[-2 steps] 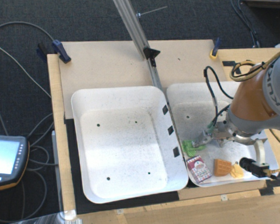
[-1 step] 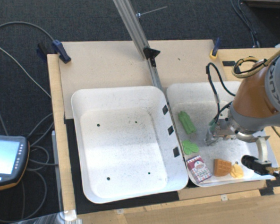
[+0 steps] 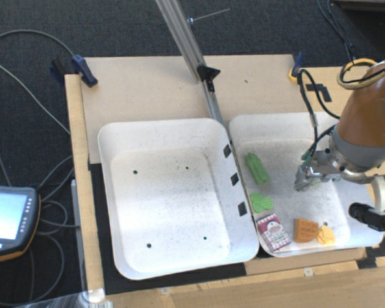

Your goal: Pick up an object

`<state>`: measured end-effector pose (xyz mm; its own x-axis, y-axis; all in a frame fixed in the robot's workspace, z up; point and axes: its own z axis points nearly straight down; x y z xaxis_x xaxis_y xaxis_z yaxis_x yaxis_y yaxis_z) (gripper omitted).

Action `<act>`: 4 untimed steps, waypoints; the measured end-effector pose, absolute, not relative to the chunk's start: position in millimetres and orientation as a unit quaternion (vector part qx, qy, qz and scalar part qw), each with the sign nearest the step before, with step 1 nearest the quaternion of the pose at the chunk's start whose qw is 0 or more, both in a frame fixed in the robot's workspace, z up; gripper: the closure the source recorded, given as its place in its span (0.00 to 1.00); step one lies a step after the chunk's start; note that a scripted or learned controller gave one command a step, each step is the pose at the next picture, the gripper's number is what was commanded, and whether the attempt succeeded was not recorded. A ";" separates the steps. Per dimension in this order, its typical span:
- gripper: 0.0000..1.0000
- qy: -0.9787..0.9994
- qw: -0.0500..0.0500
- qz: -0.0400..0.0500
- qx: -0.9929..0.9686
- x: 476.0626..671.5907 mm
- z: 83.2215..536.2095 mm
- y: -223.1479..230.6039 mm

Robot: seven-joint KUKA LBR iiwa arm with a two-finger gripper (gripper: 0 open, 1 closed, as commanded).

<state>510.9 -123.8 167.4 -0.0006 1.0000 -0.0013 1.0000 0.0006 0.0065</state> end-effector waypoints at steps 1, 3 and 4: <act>1.00 0.708 0.003 0.002 0.706 519.6 214.8 -128.0; 1.00 0.709 0.000 0.000 0.705 544.8 261.0 -89.4; 1.00 0.709 0.000 0.002 0.705 568.5 264.6 -38.9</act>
